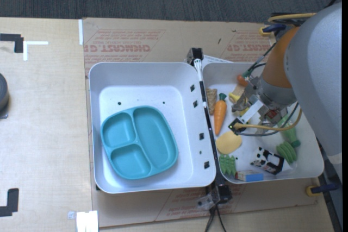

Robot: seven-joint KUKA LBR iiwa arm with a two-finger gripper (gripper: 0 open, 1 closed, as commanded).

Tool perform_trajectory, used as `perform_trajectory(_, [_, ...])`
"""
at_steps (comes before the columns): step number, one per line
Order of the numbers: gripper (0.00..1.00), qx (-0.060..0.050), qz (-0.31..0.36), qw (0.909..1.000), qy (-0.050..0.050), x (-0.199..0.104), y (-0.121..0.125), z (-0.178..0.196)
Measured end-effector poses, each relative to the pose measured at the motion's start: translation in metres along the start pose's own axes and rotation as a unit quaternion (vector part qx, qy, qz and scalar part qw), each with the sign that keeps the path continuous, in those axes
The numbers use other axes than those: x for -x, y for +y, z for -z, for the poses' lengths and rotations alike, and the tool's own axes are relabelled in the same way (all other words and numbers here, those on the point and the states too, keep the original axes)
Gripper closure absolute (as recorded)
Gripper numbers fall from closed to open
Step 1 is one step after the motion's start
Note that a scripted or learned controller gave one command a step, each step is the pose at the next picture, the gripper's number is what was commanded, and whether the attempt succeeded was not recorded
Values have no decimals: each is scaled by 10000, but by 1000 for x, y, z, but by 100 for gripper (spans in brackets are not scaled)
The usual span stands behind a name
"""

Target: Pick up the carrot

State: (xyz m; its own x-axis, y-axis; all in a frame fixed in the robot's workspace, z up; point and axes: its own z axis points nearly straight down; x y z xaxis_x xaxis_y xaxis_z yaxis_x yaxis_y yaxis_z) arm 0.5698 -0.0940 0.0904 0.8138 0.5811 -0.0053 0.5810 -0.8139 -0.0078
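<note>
Looming nearest, grey arm (321, 73) over right bin (310, 168). Pincer (247, 111) state: cannot tell. Carrot (219, 114) against left wall, near-upright; could slip or wedge there, crowded by yellow piece (229, 143). Left bin (142, 70) with teal tray (139, 142), on cardboard-covered table (43, 138); dark carpet beyond.

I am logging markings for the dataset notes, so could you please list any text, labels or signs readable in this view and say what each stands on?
Red print on the cardboard sheet above the left bin: upside down and blurred, not readable with confidence.
Red print on the cardboard above the right bin: likewise too blurred to read.
Faint red print on the cardboard below the bins: too blurred to read.
</note>
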Motion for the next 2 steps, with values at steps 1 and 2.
perform_trajectory(1, [0, 23, -628, 9980, 10, -59, 53, 2])
perform_trajectory(2, [0, 6, -1296, 9916, -2, -29, 23, 1])
